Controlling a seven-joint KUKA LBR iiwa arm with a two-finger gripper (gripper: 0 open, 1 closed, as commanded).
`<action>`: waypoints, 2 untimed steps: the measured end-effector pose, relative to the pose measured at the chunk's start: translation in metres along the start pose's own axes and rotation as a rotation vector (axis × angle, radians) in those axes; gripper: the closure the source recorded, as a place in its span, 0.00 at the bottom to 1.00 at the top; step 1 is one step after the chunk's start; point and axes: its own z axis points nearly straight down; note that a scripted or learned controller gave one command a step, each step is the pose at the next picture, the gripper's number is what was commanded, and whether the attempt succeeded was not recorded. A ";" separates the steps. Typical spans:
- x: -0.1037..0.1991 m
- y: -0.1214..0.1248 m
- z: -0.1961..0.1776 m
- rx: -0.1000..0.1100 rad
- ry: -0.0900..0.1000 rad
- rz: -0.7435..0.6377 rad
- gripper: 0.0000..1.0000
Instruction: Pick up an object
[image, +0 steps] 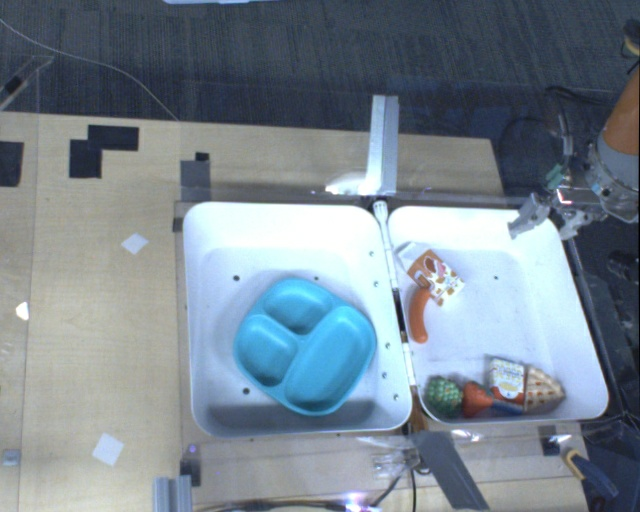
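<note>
Approach step is judged in hand: the two-finger gripper (545, 213), finger state indeterminable, is poised over the right white bin's (500, 290) far corner; descent onto the orange sausage-shaped toy (419, 310) is required.

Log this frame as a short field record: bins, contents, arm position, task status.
left bin: holds a blue divided plate
right bin: orange sausage-shaped toy beside a small printed packet near the divider; green item, orange item, small carton and waffle-patterned piece along the near edge
gripper: over the right bin's far right corner, apart from all items
task status: nothing picked up yet
</note>
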 end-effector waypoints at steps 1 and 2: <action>0.042 -0.022 0.118 0.003 0.001 0.345 0.00; 0.115 0.017 0.128 -0.001 0.001 0.198 0.00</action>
